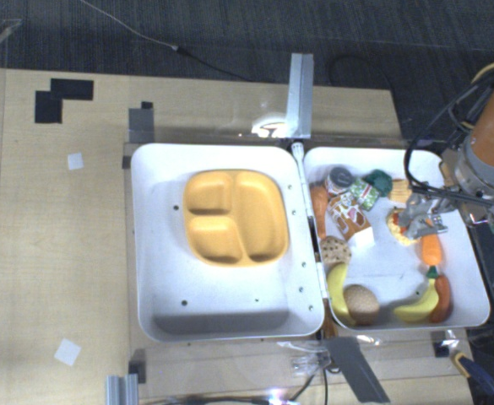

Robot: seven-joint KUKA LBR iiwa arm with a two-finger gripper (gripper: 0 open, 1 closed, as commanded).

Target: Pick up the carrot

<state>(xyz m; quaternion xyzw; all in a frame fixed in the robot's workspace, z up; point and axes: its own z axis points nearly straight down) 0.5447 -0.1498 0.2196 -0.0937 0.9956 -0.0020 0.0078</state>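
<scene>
The carrot (431, 249) is a short orange piece with a green tip pointing toward the bin's front. It lies near the right wall of the right bin (475, 264). My gripper (420, 216) hangs over the same bin, just behind and slightly left of the carrot. It sits above a small yellow-and-red food item (398, 223). Nothing is visibly held. The grey arm with its orange band (493, 125) comes in from the right edge.
The right bin is crowded: a sausage (318, 205), snack packet (349, 213), cookie (333, 249), two bananas (339, 287) (417, 309), a brown round item (361, 299), a red-orange piece (442, 298) and green food (377, 180). The left bin (158, 251) holds a yellow divided plate (234, 216).
</scene>
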